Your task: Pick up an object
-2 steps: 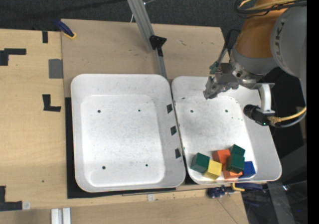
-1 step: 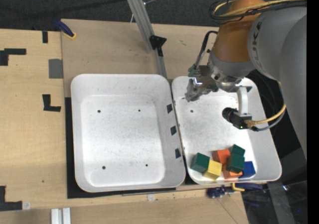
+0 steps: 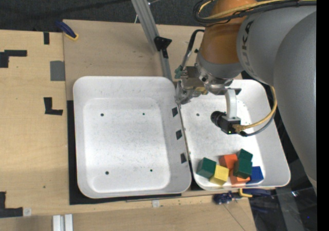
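The arm reaches in from the right of the frame, and its hand point(image 3: 186, 91) sits at the upper left corner of the right bin point(image 3: 205, 122), close against the rim that bin shares with the left bin point(image 3: 123, 132). Whether the hand is wide or narrow I cannot tell, since the wrist and its cabling cover it from above. The things to pick lie well apart from it, heaped in the lower part of the right bin: a green block point(image 3: 207, 167), a yellow block point(image 3: 221, 174), an orange block point(image 3: 229, 161), a dark green block point(image 3: 244, 161) and a blue block point(image 3: 256, 174), touching or overlapping one another. To do this step well, I judge the hand should travel toward the lower edge of the frame and come down over a block at the edge of the heap (the green one on the left looks freest), with its grip turned so the neighbours are not caught, and well clear of the bin wall.
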Controlling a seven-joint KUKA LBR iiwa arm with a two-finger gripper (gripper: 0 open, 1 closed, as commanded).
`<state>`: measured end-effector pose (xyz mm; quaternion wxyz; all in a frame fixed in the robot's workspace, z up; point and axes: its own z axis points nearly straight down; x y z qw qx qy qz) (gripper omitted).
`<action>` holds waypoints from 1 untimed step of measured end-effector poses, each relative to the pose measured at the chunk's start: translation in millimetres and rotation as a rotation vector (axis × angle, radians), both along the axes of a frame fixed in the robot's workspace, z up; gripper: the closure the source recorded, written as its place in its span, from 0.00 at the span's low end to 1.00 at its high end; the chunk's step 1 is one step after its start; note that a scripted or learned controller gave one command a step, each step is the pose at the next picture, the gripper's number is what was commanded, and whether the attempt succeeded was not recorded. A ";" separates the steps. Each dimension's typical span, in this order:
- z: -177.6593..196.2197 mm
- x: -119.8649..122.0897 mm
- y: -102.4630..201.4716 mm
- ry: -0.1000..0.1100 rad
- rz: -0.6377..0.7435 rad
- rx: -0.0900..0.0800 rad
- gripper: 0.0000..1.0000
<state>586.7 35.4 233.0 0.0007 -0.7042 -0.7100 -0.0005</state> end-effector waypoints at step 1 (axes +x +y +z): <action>8.9 -5.9 54.9 0.001 0.000 0.000 1.00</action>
